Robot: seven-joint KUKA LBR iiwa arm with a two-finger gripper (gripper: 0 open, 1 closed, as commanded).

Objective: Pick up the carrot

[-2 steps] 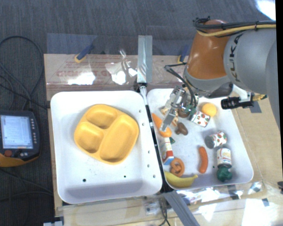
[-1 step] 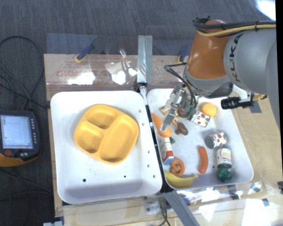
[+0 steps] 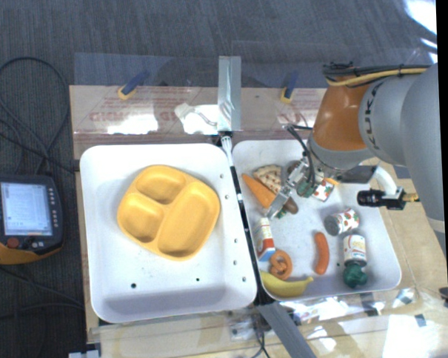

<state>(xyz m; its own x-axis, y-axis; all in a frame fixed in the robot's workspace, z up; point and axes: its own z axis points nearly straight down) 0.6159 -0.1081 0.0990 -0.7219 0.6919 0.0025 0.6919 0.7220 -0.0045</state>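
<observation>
- hovering low in the right bin (image 3: 391, 275), the gripper (image 3: 282, 202) is sitting just beside the carrot (image 3: 257, 189); whether it's clamped, i cannot tell.
- carrot is lying by the bin's left wall, looking light, stiff, smooth; gripping mid-body seems best.
- clutter is crowding it: a bottle (image 3: 265, 238) and banana (image 3: 286, 285) nearby.

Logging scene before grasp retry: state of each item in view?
orange tapered carrot: lying flat in right bin, not gripped
yellow three-compartment plastic plate: upright, nothing on it
yellow banana: lying at bin's near edge
green-capped bottle: lying on its side
gripper: just beside carrot
</observation>
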